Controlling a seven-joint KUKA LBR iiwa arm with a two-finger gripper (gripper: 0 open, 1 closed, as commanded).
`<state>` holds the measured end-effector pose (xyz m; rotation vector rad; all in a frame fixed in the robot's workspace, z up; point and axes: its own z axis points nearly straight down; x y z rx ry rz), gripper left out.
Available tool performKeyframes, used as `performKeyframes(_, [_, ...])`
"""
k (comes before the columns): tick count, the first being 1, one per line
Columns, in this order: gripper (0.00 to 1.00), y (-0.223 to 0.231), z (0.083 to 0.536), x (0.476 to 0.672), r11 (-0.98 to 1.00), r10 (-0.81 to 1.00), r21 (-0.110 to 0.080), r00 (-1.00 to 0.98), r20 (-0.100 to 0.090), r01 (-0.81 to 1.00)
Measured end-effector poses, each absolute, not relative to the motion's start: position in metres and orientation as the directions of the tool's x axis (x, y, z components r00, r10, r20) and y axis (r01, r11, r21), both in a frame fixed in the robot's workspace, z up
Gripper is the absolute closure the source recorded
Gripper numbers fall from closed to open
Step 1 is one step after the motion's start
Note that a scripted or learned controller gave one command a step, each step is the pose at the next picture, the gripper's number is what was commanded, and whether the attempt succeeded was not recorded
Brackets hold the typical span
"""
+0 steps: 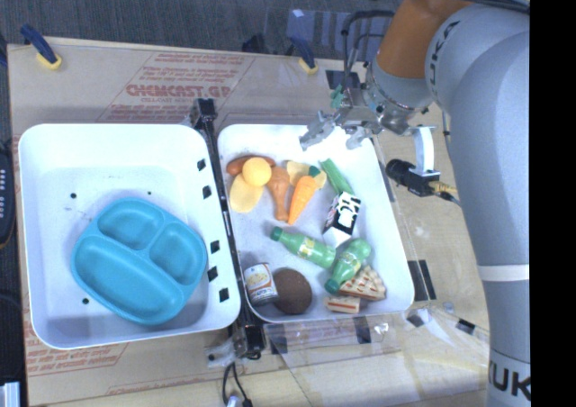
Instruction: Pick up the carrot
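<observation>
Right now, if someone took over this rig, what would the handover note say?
Tool: above the far edge of the right bin, holding nothing that can be seen; whether it is open or shut cannot be told.
Carrot: lies in the right bin's far half among other toy food, leafy end toward the tool, a green bottle just nearer the camera.
Blue tray: in the left bin.
Done: nothing yet; the carrot is not grasped.
Left: descend onto the carrot, grip it, lift it.

The orange carrot (301, 197) with its green top lies tilted in the right bin (396, 243), among other items.
</observation>
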<state>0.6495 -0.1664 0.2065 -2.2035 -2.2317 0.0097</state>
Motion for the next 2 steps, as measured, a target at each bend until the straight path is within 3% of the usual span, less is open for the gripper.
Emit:
performKeyframes(1, [0.0, -0.146, 0.09, 0.605, 0.037, 0.999, -0.012, -0.037, 0.0, 0.999])
performKeyframes(2, [1.0, -0.146, 0.102, 0.607, 0.046, 0.999, -0.015, -0.046, -0.002, 0.999])
